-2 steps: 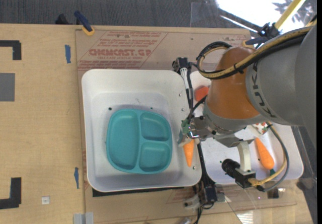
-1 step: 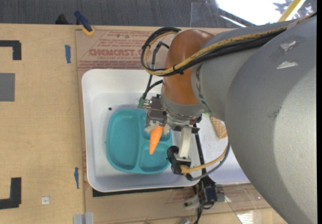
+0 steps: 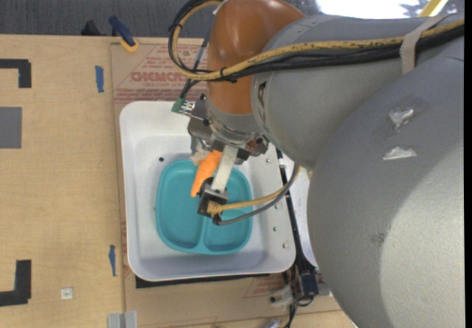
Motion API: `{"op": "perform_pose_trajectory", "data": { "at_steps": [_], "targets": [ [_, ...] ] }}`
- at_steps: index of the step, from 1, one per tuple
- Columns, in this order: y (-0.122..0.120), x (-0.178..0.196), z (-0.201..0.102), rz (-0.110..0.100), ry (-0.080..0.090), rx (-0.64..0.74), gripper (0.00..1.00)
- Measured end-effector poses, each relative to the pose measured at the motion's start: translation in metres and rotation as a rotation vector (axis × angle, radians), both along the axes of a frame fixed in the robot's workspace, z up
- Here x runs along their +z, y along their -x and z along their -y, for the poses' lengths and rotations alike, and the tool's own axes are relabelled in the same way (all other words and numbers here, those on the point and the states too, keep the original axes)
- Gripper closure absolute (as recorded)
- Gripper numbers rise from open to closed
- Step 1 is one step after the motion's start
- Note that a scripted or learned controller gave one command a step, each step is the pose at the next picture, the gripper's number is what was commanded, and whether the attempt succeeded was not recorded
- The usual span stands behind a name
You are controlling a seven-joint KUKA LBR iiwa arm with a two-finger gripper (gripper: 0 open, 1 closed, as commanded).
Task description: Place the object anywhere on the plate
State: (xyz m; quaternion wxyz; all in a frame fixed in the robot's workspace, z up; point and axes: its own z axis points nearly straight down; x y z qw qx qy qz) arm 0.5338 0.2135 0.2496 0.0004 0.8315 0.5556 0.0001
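A teal plate [image 3: 177, 220] with divided compartments lies in the white bin [image 3: 138, 172]. An orange, carrot-shaped object [image 3: 203, 174] is at the plate's upper edge, slanting down to the left over the teal surface. My gripper [image 3: 209, 149] is directly above the object's upper end, under the orange wrist band. The wrist hides where the gripper meets the object, so I cannot tell whether the object is held or resting on the plate.
The grey arm covers the whole right side of the view, including most of the second bin. Brown cardboard [image 3: 59, 172] with black marks and blue tape strips [image 3: 99, 78] lies left of the bin. A blue and yellow clamp [image 3: 122, 33] sits at the board's top edge.
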Motion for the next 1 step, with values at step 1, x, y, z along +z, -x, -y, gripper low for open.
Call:
{"op": "perform_pose_trajectory", "data": {
  "at_steps": [1],
  "targets": [
    [0.0004,-0.0009,0.0007,-0.003,0.001,-0.001,0.0]
  ]
}}
